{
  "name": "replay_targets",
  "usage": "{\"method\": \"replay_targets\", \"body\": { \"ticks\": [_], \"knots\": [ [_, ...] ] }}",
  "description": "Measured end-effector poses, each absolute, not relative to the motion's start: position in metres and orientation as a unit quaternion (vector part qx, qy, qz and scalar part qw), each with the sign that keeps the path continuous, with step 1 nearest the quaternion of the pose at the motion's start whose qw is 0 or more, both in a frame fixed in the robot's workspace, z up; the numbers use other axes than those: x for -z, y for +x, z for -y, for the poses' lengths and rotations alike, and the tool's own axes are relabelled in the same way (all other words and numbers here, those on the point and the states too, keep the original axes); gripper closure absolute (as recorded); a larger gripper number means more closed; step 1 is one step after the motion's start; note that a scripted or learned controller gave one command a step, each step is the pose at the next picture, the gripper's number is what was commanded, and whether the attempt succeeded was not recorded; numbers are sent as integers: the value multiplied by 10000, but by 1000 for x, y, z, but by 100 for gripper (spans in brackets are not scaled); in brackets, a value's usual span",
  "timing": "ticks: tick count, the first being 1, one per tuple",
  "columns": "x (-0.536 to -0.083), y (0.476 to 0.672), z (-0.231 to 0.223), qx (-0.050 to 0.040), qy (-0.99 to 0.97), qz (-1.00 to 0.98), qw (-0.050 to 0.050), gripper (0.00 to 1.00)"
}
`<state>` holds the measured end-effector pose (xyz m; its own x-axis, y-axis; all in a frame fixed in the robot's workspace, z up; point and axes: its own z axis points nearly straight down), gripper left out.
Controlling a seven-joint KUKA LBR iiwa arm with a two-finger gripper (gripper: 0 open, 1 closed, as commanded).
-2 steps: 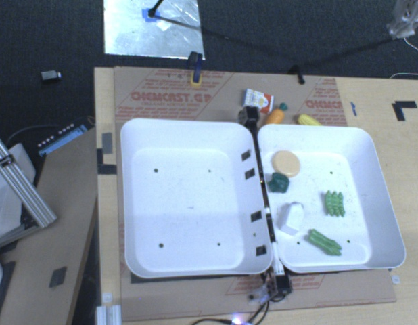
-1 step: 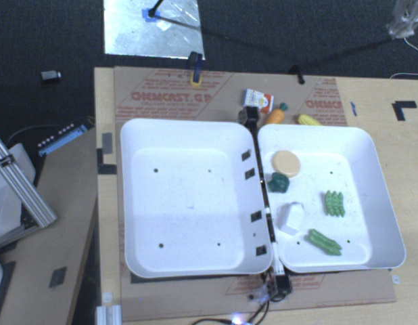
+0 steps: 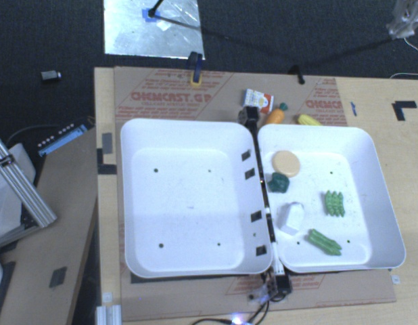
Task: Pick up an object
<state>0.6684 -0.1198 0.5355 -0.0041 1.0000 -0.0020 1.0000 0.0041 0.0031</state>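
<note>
the task is sitting at its very start, as far as this view is showing: nothing is being carried, and every candidate object is lying loose in the right bin (image 3: 379,181) or on the bench behind it. reaching, closing and lifting are all left to do.

the pincer (image 3: 406,15) is showing as a pale, blurred shape high in the far right corner, hanging over the dark floor beyond the bench. it is too smeared to tell whether it is apart or together, and nothing is visibly lodged in it. very little of the arm is showing there, so its pose is hard to read beyond this: it is hanging well clear of both bins and not lining up over any object.

everything to pick is lying well below and to the left of the pincer. closest to it, inside the right bin, the ridged green piece (image 3: 334,203) is resting apart from the rest. further left, the tan disc (image 3: 287,162) is sitting just beside the dark green lump (image 3: 279,183); below those the white block (image 3: 291,217) and the green pod (image 3: 324,242) are lying near the front wall. the left bin (image 3: 128,181) is lying furthest from the pincer.

judging from this, the arm is needing a long travel down and leftward before any grasp is possible.
</note>
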Motion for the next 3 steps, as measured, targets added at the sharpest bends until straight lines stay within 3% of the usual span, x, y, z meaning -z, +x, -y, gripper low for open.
{"method": "replay_targets", "body": {
  "ticks": [3],
  "knots": [
    [-535, 668, 118, -3, 7058, -7084, 17, 100]
  ]
}}
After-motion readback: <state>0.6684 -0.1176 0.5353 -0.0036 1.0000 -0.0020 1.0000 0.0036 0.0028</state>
